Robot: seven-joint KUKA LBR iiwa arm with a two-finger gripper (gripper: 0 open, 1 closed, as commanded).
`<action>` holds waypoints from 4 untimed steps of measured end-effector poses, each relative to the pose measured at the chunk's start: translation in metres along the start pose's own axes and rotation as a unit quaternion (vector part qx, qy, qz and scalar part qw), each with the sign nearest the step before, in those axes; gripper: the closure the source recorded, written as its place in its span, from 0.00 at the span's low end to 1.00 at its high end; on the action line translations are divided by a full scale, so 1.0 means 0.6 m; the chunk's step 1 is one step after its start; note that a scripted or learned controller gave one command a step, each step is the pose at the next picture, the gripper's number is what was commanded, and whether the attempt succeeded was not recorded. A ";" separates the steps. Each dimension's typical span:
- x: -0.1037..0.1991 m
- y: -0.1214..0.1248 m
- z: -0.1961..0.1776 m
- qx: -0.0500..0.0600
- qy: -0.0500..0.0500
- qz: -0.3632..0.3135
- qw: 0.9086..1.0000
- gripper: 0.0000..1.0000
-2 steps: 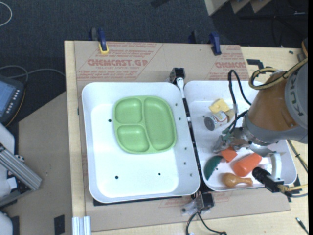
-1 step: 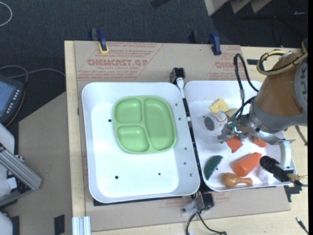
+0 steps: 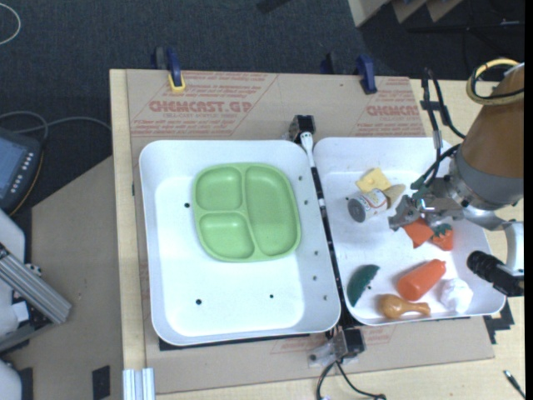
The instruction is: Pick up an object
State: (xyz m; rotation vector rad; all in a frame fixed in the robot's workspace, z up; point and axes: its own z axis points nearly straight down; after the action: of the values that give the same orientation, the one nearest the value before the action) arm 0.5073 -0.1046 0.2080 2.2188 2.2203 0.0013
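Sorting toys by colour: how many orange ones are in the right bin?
2 in plain sight: an orange wedge beside the gripper, and an orange carrot nearer the front. The arm may hide more.

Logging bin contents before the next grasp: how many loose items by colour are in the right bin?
Yellow: 1, wedge
Grey: 1, can
Orange/red: 2, carrot, piece under the gripper
Green: 1
Tan: 1, drumstick
White: 1
Total: 7

Green 3-compartment tray (image 3: 247,212) in left bin (image 3: 166,248); toys fill right bin (image 3: 333,161).
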 end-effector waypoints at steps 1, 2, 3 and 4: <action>0.000 0.002 -0.029 -0.001 0.000 0.000 1.000 1.00; 0.095 0.016 -0.037 0.000 0.001 -0.002 1.000 1.00; 0.178 0.020 -0.045 0.000 0.001 -0.002 1.000 1.00; 0.258 0.003 -0.045 0.002 0.001 -0.002 1.000 1.00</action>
State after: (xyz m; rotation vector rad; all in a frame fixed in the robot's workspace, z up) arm 0.5086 0.0502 0.2345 2.2187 2.2281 -0.0011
